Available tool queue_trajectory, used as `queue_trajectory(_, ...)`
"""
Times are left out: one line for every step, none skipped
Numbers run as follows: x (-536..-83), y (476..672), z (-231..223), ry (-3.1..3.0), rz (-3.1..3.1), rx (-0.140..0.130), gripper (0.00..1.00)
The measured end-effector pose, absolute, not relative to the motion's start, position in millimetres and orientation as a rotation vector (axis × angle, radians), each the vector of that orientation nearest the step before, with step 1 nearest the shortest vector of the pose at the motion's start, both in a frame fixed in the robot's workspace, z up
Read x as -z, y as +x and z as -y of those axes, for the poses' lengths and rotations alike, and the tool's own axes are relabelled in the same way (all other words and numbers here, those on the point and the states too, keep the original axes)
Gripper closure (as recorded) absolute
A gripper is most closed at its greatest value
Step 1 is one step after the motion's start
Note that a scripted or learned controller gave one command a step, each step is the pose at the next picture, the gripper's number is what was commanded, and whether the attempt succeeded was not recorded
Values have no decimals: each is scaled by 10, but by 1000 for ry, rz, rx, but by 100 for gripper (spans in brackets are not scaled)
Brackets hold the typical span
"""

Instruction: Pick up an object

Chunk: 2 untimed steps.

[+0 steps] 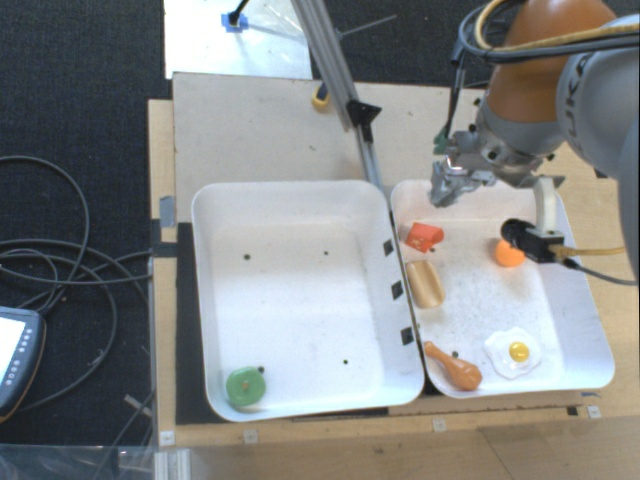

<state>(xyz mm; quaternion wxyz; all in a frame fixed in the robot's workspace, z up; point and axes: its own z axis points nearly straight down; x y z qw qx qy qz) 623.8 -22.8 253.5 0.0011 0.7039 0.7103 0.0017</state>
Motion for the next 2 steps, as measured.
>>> queue_trajectory(-2523,6461,-229,2210,-2231,-6,100)
queue_trajectory(-2396,6618,-824,2209,-2233,-6,100)
